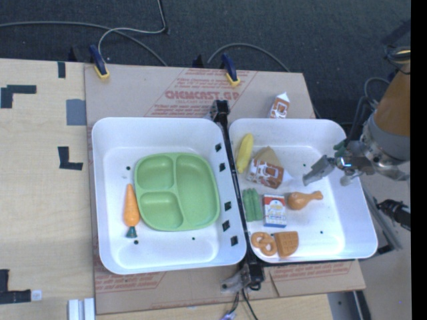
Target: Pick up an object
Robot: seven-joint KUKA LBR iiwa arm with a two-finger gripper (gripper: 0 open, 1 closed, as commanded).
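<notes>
As catalogued from left to right across the counter (40, 199):

Left bin (107, 179): holds green divided plate (177, 192); orange carrot (131, 205) lying just beside plate's left edge.

Divider between bins: black clips along the shared rim.

Right bin (353, 232): crowded along its left side. Yellow corn cob (244, 152) at top; brown-and-white carton (265, 169) touching it on the right; green pod (251, 205) below; small red-and-white box (274, 211) just beside the pod; pretzel (263, 244) and tan toast slice (287, 243) at the bottom edge; drumstick (303, 199) near the middle, apart from the rest.

Outside bins: small milk carton (280, 105) above right bin's rim.

Pincer (320, 170): over right bin, above and right of drumstick, nothing between its fingers; whether apart or together, cannot tell from this angle.

Likely target: drumstick, nearest piece.

Risks, judged: rounded, tapering shape may squirt out under closing fingers; slanted approach may nudge it toward the red-and-white box; descent too far right meets only bin floor.
</notes>
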